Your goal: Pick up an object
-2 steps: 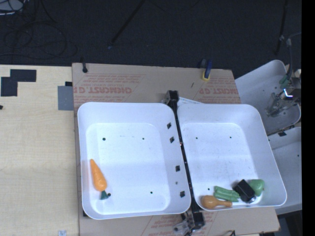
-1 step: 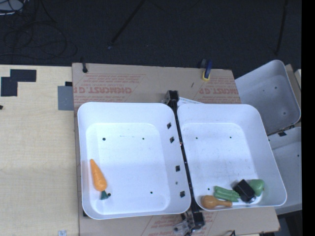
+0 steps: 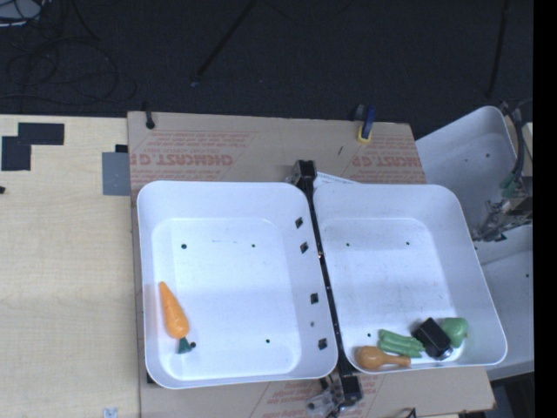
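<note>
The left bin (image 3: 144, 233) holds a toy carrot (image 3: 173, 312) near its 8 o'clock corner, close to the left wall, its long axis running roughly 11 to 5 o'clock with the green stub at the lower end. The floor around it toward 3 o'clock is bare, so there is open room on that side; the wall on its 9 o'clock side is the tight edge.

The right bin (image 3: 474, 259) has a cluster at its 5 o'clock corner: an orange pear-like piece (image 3: 379, 358), a green pod (image 3: 401, 344), a black block (image 3: 432, 338) and a green lump (image 3: 453, 328), touching or nearly so and crowded against the front rim.

What looks like part of the arm (image 3: 509, 194) sits at 3 o'clock beyond the right bin; whether the tool is open or closed I cannot tell. From there the cluster lies toward 7 o'clock and is much nearer; the carrot lies well apart, toward 8 o'clock.
</note>
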Controlling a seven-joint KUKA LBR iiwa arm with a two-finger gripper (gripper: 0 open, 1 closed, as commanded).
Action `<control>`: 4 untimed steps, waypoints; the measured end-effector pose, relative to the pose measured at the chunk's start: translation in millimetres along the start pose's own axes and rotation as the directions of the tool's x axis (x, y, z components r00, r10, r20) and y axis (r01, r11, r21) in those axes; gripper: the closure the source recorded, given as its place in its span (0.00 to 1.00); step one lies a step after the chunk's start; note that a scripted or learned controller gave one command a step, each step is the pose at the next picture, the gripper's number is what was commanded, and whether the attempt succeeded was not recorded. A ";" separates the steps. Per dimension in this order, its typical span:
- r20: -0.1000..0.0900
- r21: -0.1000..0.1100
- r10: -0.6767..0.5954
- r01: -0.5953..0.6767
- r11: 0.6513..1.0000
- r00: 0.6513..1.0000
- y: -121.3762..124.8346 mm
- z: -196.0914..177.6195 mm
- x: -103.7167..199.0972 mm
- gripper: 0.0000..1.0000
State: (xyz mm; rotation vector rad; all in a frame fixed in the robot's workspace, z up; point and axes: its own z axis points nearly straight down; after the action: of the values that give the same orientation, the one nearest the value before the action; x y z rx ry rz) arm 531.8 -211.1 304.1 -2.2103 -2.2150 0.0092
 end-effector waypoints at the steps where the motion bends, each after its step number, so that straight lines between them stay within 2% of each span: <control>1: 0.006 -0.021 -0.002 0.002 1.000 1.000 -11.0 -102.9 38.7 1.00; 2: 0.003 -0.005 0.002 -0.002 1.000 1.000 44.0 12.4 21.0 1.00; 3: 0.006 -0.016 0.001 -0.001 1.000 1.000 39.0 -56.2 34.2 1.00; 4: 0.009 -0.021 0.007 -0.007 1.000 1.000 -25.0 -152.8 0.6 1.00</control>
State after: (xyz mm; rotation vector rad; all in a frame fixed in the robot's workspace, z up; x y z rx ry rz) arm 508.7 -211.2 457.2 -2.2331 -2.2220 -0.0035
